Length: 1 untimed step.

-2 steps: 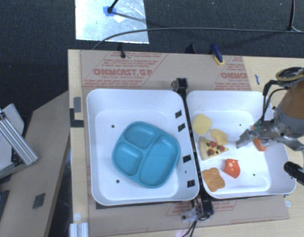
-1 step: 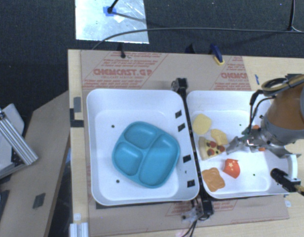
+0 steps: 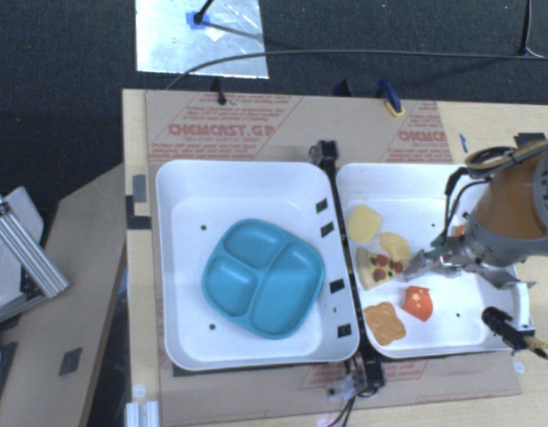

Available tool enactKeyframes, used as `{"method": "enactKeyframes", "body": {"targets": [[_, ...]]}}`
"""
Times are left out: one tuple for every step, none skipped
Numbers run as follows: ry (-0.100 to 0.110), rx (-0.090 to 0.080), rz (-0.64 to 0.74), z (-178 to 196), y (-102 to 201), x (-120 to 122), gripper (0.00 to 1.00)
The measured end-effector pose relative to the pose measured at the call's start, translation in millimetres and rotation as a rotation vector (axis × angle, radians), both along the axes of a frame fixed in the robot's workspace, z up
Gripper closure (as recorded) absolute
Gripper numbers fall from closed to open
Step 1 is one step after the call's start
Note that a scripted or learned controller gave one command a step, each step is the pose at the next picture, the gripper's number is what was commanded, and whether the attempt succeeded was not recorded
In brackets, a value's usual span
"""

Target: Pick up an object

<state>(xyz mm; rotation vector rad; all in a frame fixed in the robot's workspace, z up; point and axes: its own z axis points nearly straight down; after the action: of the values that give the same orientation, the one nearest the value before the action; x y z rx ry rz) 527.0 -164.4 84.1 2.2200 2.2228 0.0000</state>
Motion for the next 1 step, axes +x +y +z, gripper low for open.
{"method": "enactKeyframes", "body": {"targets": [[-0.003,0.001,0.000,11.8,0.4,1.2,1.00]]}}
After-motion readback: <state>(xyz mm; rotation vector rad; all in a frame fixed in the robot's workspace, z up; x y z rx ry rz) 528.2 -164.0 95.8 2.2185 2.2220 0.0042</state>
